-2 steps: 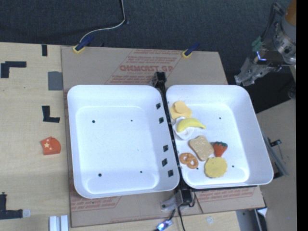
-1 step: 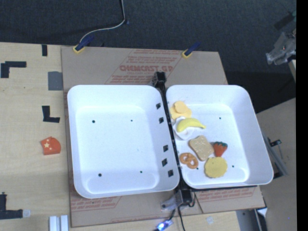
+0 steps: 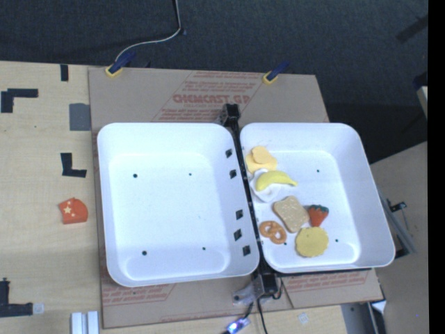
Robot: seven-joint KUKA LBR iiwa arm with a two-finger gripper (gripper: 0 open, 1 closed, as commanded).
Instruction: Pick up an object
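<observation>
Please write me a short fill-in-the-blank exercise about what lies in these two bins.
1. All the toy food lies in the ____ bin.
2. The banana is coloured ____.
3. The pretzel lies close to the ____ between the bins.
4. The bread slice lies between the banana and the yellow ____.

Missing words: right; yellow; divider; disc

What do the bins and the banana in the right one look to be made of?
Bins: probably thin moulded plastic, smooth white with rounded corners and a faint sheen. Banana: seemingly toy plastic or rubber, uniform flat yellow; too small to tell which.
</observation>
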